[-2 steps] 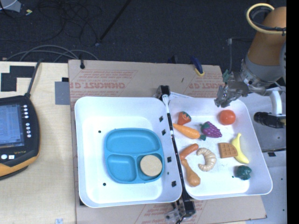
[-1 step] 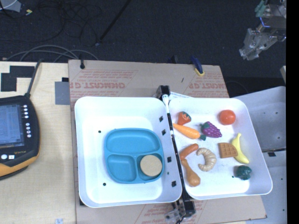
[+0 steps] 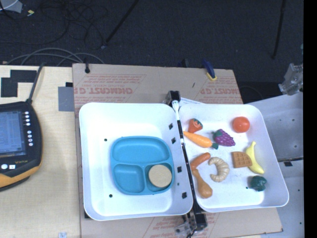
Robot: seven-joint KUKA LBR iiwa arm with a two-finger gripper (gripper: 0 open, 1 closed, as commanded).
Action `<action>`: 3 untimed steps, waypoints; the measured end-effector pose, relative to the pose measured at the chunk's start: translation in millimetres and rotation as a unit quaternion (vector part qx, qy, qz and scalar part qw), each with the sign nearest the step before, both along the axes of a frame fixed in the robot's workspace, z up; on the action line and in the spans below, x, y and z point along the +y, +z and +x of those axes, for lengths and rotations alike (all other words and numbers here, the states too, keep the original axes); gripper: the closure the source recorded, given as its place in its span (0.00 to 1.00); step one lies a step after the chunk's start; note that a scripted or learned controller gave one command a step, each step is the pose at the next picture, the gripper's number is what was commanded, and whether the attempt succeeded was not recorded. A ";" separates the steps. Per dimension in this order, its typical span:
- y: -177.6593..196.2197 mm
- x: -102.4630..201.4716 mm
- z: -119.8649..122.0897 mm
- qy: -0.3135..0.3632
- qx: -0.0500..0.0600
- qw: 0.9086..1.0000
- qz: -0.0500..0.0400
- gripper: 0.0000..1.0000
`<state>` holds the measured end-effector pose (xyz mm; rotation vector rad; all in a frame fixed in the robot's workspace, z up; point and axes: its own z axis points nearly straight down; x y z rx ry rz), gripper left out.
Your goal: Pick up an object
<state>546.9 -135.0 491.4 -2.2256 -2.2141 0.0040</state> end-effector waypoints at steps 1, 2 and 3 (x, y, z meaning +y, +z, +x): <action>-73.9 -28.7 -74.6 0.000 0.004 1.000 0.001 1.00; -158.1 -21.5 -71.5 0.003 0.004 1.000 0.001 1.00; -233.8 12.4 -72.1 0.004 0.004 1.000 0.002 1.00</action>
